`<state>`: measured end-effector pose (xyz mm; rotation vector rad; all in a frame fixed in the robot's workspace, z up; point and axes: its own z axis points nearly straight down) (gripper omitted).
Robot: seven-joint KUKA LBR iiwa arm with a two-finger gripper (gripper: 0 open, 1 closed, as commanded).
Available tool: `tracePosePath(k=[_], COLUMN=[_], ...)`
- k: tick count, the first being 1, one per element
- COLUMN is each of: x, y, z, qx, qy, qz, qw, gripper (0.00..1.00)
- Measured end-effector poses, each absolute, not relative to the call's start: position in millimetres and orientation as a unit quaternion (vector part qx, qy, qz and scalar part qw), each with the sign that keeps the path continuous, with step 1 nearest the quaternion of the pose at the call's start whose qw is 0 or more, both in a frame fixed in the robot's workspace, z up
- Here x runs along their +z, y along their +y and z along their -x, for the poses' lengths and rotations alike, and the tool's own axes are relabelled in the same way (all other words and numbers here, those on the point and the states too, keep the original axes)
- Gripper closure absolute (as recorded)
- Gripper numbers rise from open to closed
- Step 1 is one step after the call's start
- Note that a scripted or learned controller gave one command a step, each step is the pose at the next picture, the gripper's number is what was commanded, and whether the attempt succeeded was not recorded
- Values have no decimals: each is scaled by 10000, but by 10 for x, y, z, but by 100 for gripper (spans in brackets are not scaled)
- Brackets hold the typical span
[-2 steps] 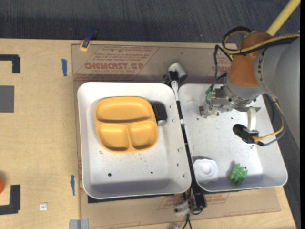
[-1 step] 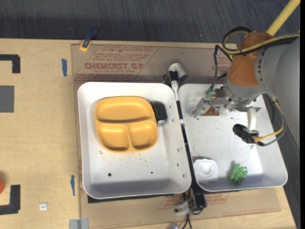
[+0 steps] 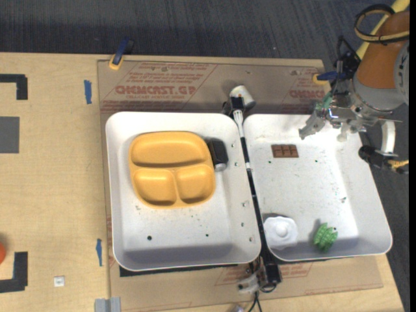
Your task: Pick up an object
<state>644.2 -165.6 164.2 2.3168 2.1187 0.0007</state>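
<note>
My gripper (image 3: 324, 129) hangs over the far right corner of the right bin (image 3: 312, 190), its two fingers spread and nothing between them. A small brown chocolate-like block (image 3: 284, 151) lies on the bin floor to the left of the gripper and a little nearer. At the near edge of this bin stand a white bottle-like object (image 3: 281, 231) and a green bumpy toy (image 3: 325, 236). In the left bin (image 3: 175, 233) sits a yellow divided tray (image 3: 172, 168) with a black object (image 3: 218, 153) against its right side.
The grey arm with its orange band (image 3: 380, 57) comes in from the upper right. A white and black fitting (image 3: 240, 97) sits at the far end of the seam between the bins. A blue clamp (image 3: 120, 53) holds the cardboard sheet at the back left.
</note>
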Motion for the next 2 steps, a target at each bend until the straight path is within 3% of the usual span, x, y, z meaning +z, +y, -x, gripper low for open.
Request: tracePosePath(k=[1,2], x=[1129,851], y=[-1200,-1628], z=[-5750,-6221], qx=[0,3], qy=[6942,6847], qz=[-7198,-7289], qw=[-1,7], gripper=[0,0])
